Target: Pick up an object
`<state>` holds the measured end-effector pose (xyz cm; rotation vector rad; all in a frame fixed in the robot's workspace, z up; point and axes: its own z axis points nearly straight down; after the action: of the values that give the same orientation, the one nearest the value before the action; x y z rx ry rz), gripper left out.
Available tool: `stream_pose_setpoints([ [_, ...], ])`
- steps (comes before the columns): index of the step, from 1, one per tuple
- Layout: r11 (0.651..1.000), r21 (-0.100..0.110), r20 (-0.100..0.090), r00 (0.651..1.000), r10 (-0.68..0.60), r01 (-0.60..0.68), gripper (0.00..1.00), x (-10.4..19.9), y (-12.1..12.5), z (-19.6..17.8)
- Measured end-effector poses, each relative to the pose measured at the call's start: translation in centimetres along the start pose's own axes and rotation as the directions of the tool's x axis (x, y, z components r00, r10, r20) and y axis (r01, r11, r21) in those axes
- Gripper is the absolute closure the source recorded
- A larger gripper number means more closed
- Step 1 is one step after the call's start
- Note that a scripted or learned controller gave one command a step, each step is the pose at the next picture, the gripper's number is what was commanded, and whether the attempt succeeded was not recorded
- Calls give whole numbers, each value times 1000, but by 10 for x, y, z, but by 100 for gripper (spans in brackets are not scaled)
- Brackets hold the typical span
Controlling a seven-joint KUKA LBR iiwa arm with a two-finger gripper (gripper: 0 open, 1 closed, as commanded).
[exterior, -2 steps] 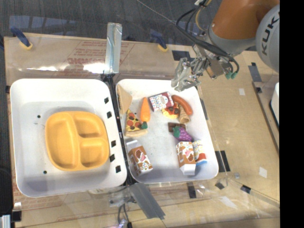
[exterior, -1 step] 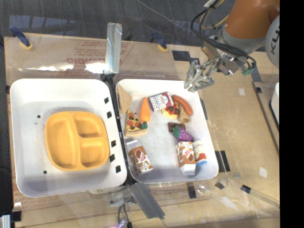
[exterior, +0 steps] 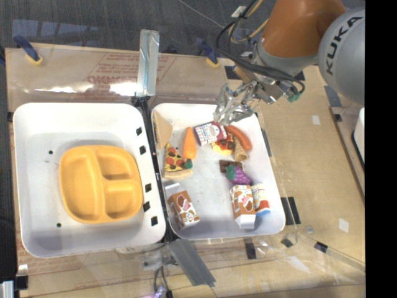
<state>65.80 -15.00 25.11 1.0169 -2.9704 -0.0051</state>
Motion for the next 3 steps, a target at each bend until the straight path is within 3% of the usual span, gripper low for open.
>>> stream_pose_setpoints([
  [1,749,-3,0,749,-662,662,100,55,-22,40],
  [2,876,1,1,876,-483,483,100,35,-44,45],
  [3,769,1,1,769,-640,640,100,18,-23,33],
])
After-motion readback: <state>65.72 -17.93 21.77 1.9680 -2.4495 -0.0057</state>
